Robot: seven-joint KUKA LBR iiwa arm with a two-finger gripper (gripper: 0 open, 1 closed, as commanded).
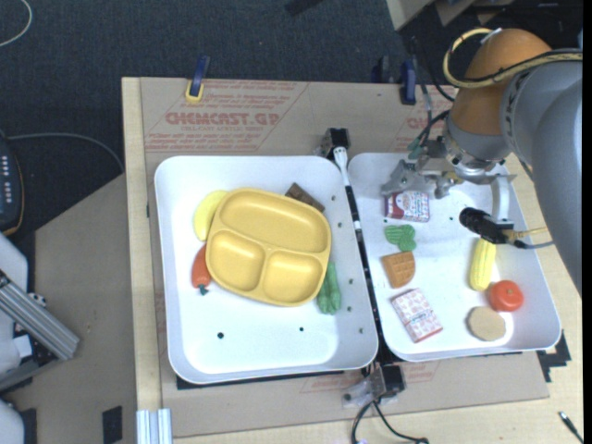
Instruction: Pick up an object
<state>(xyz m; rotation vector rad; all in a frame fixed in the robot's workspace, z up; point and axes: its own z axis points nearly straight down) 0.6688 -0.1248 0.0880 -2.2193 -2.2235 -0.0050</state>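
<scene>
My gripper [418, 181] is low over the back of the right bin [536, 336], right at the top edge of a red and white packet [408, 207]. Whether it touches the packet is unclear. In front of the packet lie a green toy vegetable [400, 237], an orange-brown wedge [399, 268] and a second red and white packet [418, 314]. Toward the right of that bin are a yellow corn cob [482, 263], a red tomato [505, 295] and a tan round biscuit [487, 323].
The left bin [176, 340] holds a large yellow divided tray [268, 246]. Around the tray are a yellow fruit [205, 213], a red-orange pepper [201, 271], a green piece [329, 290] and a brown piece [302, 195]. The ridge between the bins [356, 239] runs just left of my gripper.
</scene>
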